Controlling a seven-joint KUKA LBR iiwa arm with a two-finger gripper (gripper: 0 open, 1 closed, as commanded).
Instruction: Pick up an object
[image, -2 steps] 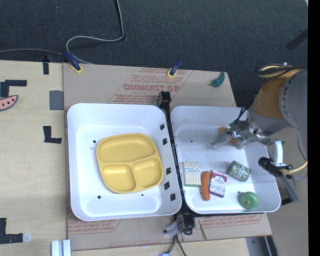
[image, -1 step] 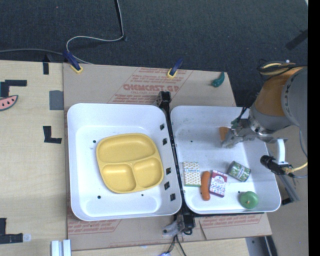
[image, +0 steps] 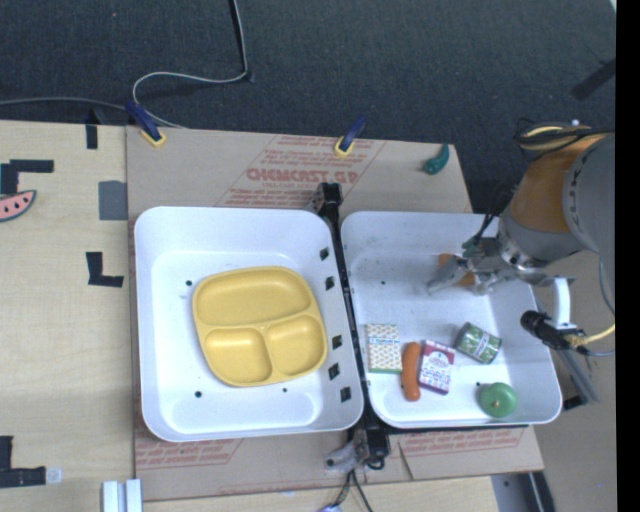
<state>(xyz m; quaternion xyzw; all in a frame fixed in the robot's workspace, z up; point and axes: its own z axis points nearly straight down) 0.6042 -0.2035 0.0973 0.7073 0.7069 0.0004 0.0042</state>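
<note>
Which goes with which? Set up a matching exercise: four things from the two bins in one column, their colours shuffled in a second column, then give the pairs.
Things:
1. divided tray
2. apple
3. hot dog
4. can

Colours:
A. orange-red
B. yellow
C. bright green
D. dark green with a silver end

Pairs: 1-B, 2-C, 3-A, 4-D

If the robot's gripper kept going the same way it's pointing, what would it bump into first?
The gripper points left across the right bin. Nothing lies in that line, so it would probably first meet the bin's bare floor or its left wall. Depth is hard to judge from above. The toys lie nearer the front, off that line.
</note>
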